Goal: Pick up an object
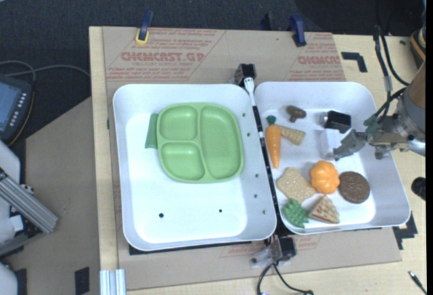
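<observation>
While the claw (346,145) hangs over the right bin (385,182), whether it grips anything cannot be told. Just nearer lie an orange fruit (325,177) and a brown cookie (354,187); a carrot (272,143) lies left.

You have open floor around the green plate (200,141) in the left bin (128,172); toy food (298,185) crowds the right bin (389,199).
</observation>
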`<state>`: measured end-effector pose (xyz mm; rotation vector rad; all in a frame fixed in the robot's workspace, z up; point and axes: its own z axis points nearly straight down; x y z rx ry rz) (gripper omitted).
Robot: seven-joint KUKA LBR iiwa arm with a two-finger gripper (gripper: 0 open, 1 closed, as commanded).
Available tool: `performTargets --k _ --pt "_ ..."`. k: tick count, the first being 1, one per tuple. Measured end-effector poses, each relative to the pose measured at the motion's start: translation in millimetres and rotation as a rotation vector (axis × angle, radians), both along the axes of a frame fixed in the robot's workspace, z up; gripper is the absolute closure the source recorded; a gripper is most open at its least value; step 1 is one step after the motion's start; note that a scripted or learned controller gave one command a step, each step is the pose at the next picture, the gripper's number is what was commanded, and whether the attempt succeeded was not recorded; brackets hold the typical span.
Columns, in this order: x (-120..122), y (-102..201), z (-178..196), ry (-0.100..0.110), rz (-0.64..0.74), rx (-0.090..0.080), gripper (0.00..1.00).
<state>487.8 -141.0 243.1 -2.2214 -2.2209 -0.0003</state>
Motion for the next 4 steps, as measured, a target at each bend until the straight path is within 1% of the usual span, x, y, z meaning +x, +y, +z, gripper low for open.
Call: performTargets --k 1,2,3,4 --pt "-6.1 5.7 -45.8 0.006 0.000 0.002 0.00" --pt "-9.4 -3.4 -95.8 0.007 -0.001 0.002 0.00" --pt "-9.8 5.7 -142.3 0.006 0.000 0.003 0.00" --pt "-8.6 5.9 -156.5 0.000 0.000 0.002 0.00"
